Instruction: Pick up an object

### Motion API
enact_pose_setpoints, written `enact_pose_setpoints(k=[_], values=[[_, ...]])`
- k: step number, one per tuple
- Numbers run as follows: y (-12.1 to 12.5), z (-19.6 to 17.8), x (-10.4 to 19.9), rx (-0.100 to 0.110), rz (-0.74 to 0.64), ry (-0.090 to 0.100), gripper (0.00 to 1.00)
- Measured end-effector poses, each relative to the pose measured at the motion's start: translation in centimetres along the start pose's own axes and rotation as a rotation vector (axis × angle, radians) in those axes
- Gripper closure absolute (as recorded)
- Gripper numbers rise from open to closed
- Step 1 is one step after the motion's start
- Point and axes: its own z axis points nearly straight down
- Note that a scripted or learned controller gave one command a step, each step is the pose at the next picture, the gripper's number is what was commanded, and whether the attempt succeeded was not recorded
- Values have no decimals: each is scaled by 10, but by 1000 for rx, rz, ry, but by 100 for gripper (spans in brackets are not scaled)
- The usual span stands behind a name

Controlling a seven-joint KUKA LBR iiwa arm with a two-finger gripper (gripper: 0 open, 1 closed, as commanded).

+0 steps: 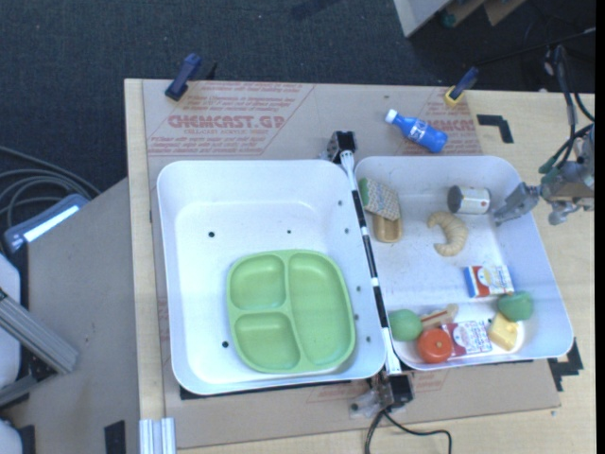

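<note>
Grey can [470,200] is my best guess at the target. It's the item closest to the gripper [526,210] and lies on its side on the floor of the right bin [546,258].

Status: nothing picked yet. The gripper sits just right of the can, over the bin's right rim, apart from the can as far as I can see. Its fingers look spread with nothing between them, though it's small at this angle, so low confidence.

Everything else is resting too, placed off the can:
- croissant [449,233] just below it, near but apart
- brown sponge-like block [383,210] to its left, against the bin's left wall
- small red-and-white carton [488,280] below and a bit right
- green ball [516,305] and yellow wedge [505,333] further below right
- tomato [436,346], green apple [405,324] and a flat printed packet [468,337] well below, at the near wall
- blue bottle [416,130] above left, outside the bin on the bench
- green divided plate [290,308] well left, in the left bin [184,244]

Left to do, as I read it: the whole grasp. Close in on the can, clamp, lift clear. It's round and lying down, so it may roll away when touched.
</note>
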Motion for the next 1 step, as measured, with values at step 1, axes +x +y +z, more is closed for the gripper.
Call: enact_pose_setpoints(k=[1], values=[[52, 142, 43, 2, -1, 2, 0]])
